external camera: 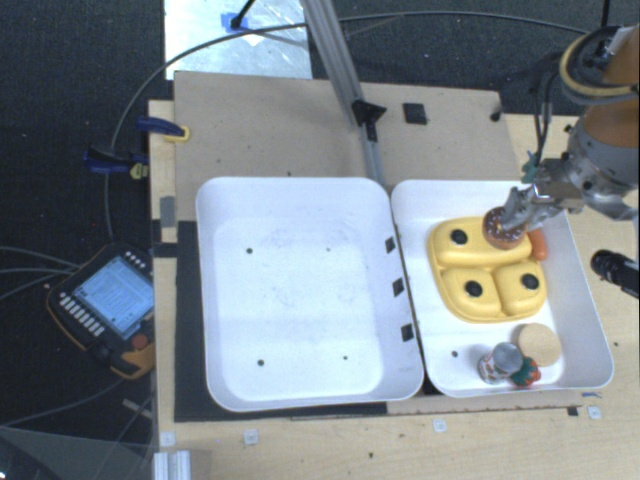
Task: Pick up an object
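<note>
Over the right bin [590, 318], the gripper [512, 220] is hanging at the yellow block's [487, 273] upper edge, beside a small brown object [496, 226], likely lining up a pick; whether its jaws are apart, cannot tell. Other pieces are lying near the front wall.

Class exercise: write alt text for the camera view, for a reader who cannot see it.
A grey robot arm reaches in from the right, its gripper low over a yellow moulded toy in the right bin. A small figurine and a tan disc lie nearer the camera; the left bin sits alongside.
</note>
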`<action>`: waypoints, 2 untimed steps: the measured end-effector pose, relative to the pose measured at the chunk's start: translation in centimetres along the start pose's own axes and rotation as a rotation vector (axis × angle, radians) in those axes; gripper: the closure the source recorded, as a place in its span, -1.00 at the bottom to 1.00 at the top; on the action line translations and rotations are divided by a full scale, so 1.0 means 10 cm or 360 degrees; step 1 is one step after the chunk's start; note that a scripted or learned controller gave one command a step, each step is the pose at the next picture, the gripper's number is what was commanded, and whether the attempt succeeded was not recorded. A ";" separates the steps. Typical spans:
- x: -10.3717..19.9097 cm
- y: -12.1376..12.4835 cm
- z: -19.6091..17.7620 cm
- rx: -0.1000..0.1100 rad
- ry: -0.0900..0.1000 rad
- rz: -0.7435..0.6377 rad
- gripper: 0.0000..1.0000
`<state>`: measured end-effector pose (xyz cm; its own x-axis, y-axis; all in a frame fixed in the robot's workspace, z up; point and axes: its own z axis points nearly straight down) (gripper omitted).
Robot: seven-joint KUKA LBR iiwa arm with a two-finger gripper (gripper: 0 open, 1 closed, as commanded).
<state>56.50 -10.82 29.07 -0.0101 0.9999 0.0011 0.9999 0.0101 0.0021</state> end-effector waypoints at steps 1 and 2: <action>0.42 -0.07 0.14 0.0002 0.0000 0.0002 1.00; 0.99 -0.17 0.25 0.0004 0.0001 -0.0001 1.00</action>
<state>54.73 -0.96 26.57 -0.0106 0.9999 0.0019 0.9999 0.0106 -0.0003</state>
